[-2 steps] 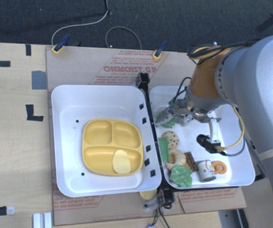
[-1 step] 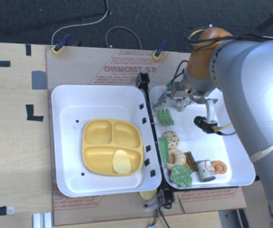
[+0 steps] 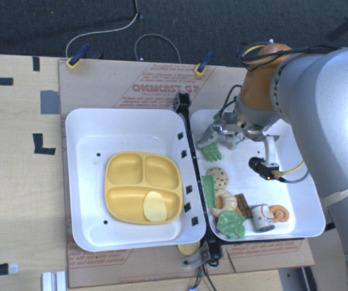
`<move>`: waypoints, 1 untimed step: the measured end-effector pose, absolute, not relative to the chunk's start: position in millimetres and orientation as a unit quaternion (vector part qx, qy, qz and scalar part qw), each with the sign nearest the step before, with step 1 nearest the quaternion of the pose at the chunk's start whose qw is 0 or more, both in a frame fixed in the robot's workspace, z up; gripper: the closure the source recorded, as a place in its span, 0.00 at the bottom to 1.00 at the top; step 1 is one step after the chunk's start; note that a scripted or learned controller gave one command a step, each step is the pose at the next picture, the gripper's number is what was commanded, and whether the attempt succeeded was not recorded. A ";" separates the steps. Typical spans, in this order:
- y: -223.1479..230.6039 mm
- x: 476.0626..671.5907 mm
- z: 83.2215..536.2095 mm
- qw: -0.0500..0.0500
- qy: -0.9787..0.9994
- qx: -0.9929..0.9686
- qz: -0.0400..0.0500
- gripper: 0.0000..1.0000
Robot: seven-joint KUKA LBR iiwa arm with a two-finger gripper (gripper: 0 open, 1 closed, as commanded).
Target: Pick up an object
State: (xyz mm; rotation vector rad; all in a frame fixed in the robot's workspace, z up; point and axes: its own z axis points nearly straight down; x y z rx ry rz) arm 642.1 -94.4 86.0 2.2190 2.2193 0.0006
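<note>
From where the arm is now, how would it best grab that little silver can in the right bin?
Probably from straight above, closing across its round body. The silver can seems to lie on its side near the right bin's front edge, so its curved sides face up. An orange ring-shaped piece sits against one side and a brown bar lies close on the other, so the fingers should straddle the middle.

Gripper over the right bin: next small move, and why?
Probably a short descent onto the small green object. The gripper sits just above it near the right bin's left wall, nothing visibly between its fingers. The other items lie clustered toward the bin's near end, further off.
</note>
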 end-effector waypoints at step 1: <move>-99.3 665.3 85.3 0.000 0.708 0.706 0.000 0.00</move>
